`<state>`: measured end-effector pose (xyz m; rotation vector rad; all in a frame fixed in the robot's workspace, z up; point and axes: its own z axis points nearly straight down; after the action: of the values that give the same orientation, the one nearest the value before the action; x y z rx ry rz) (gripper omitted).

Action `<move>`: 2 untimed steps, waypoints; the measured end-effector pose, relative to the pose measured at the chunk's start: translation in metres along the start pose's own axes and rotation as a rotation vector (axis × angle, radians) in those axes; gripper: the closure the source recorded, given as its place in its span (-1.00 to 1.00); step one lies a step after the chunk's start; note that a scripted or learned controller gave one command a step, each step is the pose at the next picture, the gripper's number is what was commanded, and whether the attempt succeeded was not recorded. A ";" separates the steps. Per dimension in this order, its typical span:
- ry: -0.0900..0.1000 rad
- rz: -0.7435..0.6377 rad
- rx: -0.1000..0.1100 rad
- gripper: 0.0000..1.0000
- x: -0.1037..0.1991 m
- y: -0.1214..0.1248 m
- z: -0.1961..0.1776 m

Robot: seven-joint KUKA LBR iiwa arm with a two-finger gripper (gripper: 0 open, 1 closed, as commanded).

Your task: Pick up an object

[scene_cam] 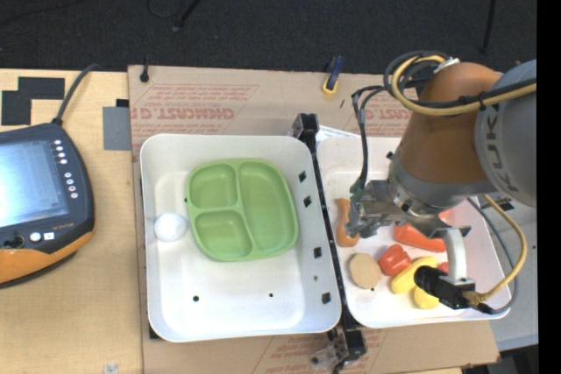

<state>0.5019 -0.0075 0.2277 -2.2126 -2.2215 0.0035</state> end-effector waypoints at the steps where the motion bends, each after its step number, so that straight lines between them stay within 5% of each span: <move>1: -0.001 0.001 0.000 1.00 0.035 -0.009 -0.004; 2: -0.002 0.001 0.000 1.00 0.031 -0.015 -0.007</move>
<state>0.4869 0.0237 0.2354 -2.2150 -2.2208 0.0057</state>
